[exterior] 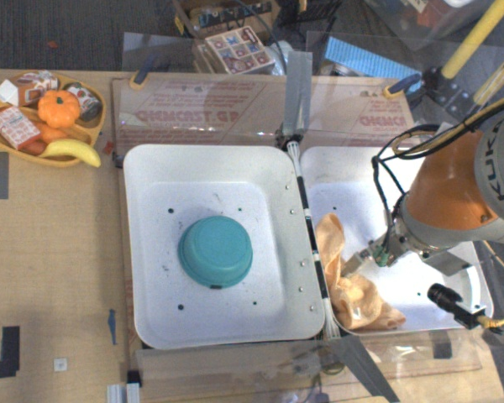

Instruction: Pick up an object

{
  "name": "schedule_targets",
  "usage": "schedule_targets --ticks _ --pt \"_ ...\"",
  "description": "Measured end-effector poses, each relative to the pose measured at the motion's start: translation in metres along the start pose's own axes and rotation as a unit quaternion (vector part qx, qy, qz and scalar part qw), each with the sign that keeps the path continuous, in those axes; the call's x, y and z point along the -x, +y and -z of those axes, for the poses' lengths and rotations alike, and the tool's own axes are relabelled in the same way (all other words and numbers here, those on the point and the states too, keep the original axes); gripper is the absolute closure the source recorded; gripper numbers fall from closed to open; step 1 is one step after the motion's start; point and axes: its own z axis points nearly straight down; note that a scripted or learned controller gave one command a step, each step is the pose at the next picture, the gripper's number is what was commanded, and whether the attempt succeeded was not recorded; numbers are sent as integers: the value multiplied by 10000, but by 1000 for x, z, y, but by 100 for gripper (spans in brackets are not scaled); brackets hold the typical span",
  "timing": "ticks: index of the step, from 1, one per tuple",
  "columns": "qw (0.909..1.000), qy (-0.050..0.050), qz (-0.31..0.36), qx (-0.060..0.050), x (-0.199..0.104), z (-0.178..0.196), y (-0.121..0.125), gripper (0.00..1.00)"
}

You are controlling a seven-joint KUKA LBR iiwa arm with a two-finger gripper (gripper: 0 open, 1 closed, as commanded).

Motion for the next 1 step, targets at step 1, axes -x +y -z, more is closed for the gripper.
schedule_targets --ticks 1 --pt "9991 8 427 -22 26 9 0 0"
